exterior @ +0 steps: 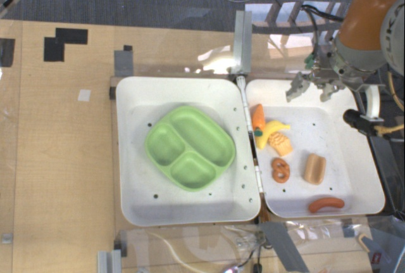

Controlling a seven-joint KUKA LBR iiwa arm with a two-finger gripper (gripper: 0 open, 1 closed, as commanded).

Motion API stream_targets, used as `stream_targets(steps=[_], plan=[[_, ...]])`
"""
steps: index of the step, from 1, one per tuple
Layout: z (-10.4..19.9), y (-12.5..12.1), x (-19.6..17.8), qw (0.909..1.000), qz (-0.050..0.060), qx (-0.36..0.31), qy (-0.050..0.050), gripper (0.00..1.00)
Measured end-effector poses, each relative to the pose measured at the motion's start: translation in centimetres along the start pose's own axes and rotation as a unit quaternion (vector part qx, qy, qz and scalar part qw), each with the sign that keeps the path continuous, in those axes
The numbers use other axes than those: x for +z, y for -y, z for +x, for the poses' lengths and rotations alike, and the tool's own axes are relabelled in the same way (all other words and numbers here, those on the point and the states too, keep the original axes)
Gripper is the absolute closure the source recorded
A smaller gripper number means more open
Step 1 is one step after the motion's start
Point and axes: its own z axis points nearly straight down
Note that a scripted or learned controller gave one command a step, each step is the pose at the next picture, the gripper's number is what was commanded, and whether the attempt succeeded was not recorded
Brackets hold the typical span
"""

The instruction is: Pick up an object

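The gripper (311, 89), fingers spread and holding nothing, hangs over the right bin's (354, 116) far edge, while the toy food (carrot (258, 117) closest, upright along the divider) lies nearer the camera and leftward.

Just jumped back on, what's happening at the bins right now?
The arm's hand hovers open over the back edge of the right bin, holding nothing. The toy food lies untouched there: carrot, banana, pretzel, bread roll and sausage. The left bin holds a green divided plate.
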Motion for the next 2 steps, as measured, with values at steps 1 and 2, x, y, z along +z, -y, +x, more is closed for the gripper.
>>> stream_targets(steps=[1, 2], plan=[[0.9, 4.0, 9.4, 1.0000, 0.001, 0.002, 0.000, 0.00], [1.7, 4.2, 12.6, 0.9952, -0.007, -0.098, 0.004, 0.00]])
